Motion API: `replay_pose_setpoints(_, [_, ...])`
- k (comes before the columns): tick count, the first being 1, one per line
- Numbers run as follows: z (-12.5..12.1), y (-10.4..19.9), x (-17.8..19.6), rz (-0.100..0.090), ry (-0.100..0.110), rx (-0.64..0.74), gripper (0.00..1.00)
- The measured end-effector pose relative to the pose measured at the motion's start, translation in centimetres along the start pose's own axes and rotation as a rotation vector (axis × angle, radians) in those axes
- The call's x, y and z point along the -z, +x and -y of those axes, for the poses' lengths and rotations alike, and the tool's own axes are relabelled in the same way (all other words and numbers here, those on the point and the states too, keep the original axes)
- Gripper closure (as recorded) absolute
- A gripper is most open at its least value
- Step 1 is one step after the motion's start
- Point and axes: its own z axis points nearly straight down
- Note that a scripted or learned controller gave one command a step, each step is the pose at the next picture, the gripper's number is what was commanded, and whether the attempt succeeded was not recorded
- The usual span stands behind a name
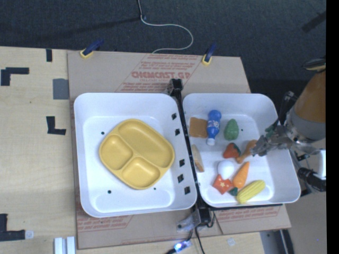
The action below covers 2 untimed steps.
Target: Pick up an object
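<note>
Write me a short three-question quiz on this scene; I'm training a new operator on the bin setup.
1. True or false: the yellow divided plate lies in the left bin.
2. Which lies nearest the right bin's front edge? A) blue bottle B) corn cob C) green piece
3. Fill in: the gripper is over the ____ bin.

Key: 1 true; 2 B; 3 right.

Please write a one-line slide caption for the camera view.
Grey KUKA arm's gripper poised over the right white bin of toy foods, beside the left white bin holding a yellow divided plastic tray.
</note>
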Motion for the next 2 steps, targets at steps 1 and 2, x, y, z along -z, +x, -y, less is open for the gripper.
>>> replay_pose_setpoints(1, [-0.4, 0.4, 4.3, -0.001, 0.0, 0.002, 1.0])
replay_pose_setpoints(2, [-0.5, 0.5, 7.0, -0.001, 0.002, 0.002, 1.0])
